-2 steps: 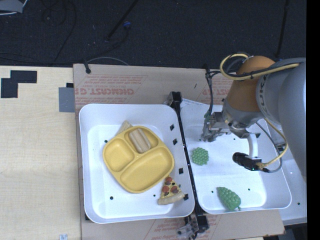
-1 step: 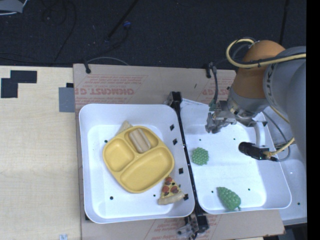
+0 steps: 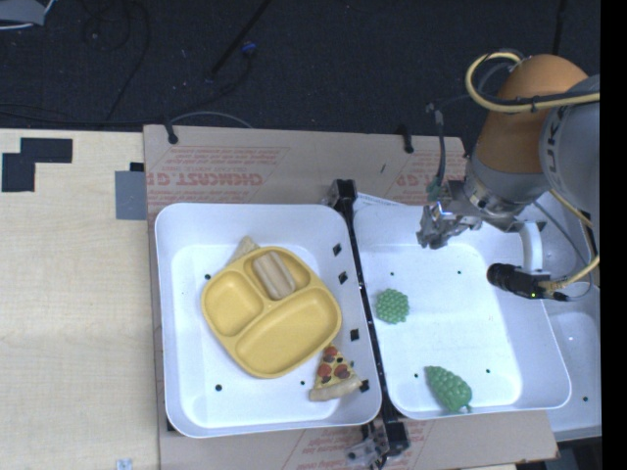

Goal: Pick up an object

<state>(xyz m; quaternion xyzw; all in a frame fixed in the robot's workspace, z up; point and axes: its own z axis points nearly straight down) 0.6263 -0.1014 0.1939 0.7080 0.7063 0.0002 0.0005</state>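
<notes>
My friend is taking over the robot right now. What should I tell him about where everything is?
Gripper: up over the far edge of the right bin, holding nothing that can be seen.
Right bin: a round green bunch of grapes near the divider, a longer green bunch near the front.
Left bin: yellow divided plate with a hot dog in one compartment; a pizza slice beside the plate at the front.
Done: nothing picked up yet.
Left: go down, grab one object, lift it.

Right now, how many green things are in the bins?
2, both in the right bin: a round green piece near its left wall, and a longer green bunch near the front edge.
</notes>
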